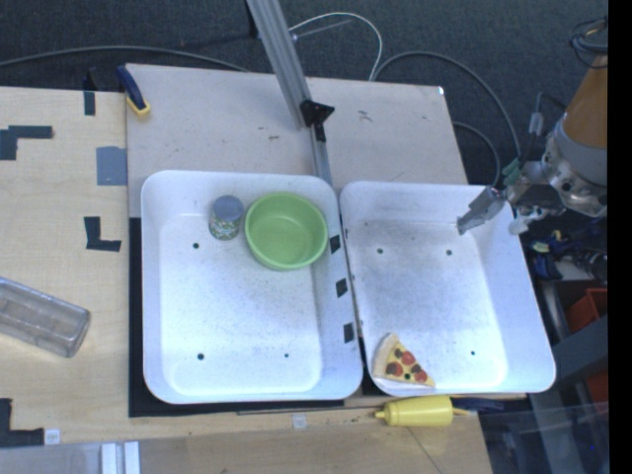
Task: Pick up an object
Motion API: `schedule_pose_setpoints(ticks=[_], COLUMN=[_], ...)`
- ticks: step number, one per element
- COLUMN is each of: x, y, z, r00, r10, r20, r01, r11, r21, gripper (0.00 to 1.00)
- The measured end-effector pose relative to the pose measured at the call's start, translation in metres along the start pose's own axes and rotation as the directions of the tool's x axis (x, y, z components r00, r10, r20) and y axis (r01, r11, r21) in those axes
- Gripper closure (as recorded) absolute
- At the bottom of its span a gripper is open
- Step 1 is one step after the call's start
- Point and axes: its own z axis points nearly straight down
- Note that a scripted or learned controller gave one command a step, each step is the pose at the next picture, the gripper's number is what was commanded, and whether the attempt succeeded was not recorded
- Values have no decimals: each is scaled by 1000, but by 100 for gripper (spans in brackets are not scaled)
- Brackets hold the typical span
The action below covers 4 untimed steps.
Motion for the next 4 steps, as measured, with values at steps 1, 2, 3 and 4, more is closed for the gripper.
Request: schedule_pose_setpoints(ticks=[1, 2, 3, 4], x=[0, -5, -1, -4], y=[0, -7, -9, -8], z=[0, 60, 125, 188], r00=[1000, 1000, 1000, 1000], r10=[0, 2, 1, 1], r20=[0, 0, -1, 0], r01=[0, -2, -1, -1], r11=[1000, 1000, 1000, 1000], r21=[0, 6, 8, 4], gripper=[0, 0, 0, 0])
